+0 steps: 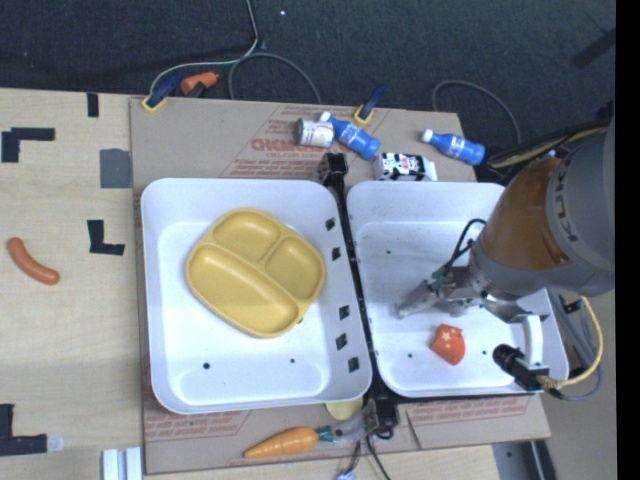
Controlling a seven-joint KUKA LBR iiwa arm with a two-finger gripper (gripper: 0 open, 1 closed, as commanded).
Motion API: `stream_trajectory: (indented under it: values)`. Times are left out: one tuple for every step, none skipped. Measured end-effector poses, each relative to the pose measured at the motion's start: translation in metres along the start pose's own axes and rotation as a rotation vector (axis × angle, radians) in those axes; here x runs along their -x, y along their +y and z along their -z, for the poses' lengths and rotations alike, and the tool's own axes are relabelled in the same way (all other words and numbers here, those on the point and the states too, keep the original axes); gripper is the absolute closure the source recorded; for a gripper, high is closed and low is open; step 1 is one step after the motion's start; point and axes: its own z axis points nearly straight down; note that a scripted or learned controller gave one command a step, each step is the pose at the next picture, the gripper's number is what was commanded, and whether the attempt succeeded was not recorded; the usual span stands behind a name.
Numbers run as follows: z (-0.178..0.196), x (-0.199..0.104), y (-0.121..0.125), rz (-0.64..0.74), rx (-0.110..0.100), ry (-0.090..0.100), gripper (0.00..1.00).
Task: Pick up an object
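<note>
the bench point(70, 368) carries two shallow white bins side by side, with loose items lying outside them. the grey arm point(560, 218), orange-banded above the wrist, reaches in from the right over the right bin point(400, 208). the left bin point(165, 298) holds a yellow divided plate point(255, 270), lying flat near its centre. in the right bin, the jaws point(410, 303) sit low toward the bin floor, pointing left; from this slant it cannot be told how far apart they stand, and nothing is seen between them. the likely task object, a small red strawberry-like piece point(448, 344), lies on the floor of the right bin, just beside and below the jaws, apart from them. outside the bins: two blue-and-white bottles point(455, 147) and other small packages along the far edge, a toy carrot point(285, 441) at the near edge, a toy sausage point(32, 261) well to the left. judgement: the step in hand is the approach, no grasp yet made. the next move calls for shifting the jaws over the red piece, descending squarely and closing on it before any lift.
</note>
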Motion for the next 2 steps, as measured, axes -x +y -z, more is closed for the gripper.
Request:
stream_trajectory:
  values:
    - [0.055, 0.012, 0.08, 0.004, 0.001, 0.0, 0.0]
    - [0.055, 0.003, -0.015, -0.002, -0.016, 0.005, 0.0]
